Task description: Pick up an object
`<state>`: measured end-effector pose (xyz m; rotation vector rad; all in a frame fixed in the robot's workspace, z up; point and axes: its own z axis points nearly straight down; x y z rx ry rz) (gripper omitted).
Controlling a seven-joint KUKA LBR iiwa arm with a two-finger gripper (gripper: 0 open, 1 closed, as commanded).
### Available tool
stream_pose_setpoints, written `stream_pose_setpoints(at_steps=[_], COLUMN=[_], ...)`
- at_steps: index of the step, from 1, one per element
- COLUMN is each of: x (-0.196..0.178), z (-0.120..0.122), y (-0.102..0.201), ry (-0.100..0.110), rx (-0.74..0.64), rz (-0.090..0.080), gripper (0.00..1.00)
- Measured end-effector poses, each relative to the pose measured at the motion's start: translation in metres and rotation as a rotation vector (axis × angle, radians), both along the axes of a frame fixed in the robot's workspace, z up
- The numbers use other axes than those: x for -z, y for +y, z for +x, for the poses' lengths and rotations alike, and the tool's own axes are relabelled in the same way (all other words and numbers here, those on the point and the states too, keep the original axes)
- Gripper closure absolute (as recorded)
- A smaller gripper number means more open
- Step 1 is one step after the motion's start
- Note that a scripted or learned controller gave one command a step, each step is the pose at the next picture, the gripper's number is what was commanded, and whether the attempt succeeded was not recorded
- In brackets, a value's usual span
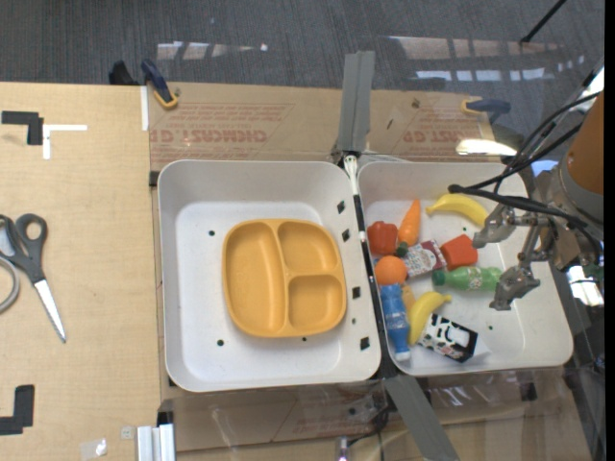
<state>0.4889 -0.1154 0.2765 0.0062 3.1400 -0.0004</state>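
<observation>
The gripper (507,257) hangs over the right bin (553,339), arm coming in from the right w/ its fingers (496,227) spread apart and nothing between them, so it's released, not grasping. Nearest thing under it is the green bottle (468,279), lying on its side just beside the lower finger; the red block (458,250) sits touching or nearly touching the bottle's upper side. Further left it's a crowded pile: red pepper (382,237), carrot (410,221), orange (390,271), blue bottle (393,317) along the divider, small banana (424,309), a black-and-white packet (450,336) toward the front, and a bigger banana (458,206) up near the back wall. The left bin (183,257) holds a yellow divided plate (284,277), not much use for a two-finger pinch. My read: the step in hand is lining up for the descent, pick not yet made. To do it well, go for the green bottle, since it's closest and has open bin floor on its right and front; turn the fingers so they straddle the bottle across its narrow width, not lengthwise, & center over its middle so it doesn't tip out. Risk: one finger landing on the red block and shoving it rather than sliding beside the bottle, so bias approach toward the free side. Go straight down, close, lift slow.
</observation>
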Motion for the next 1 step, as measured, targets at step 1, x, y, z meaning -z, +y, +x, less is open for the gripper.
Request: stream_pose_setpoints(at_steps=[1], x=[0.1357], z=[0.0661], y=[-0.0153], ry=[-0.001], rx=[0.062], rz=[0.0], gripper=[0.0])
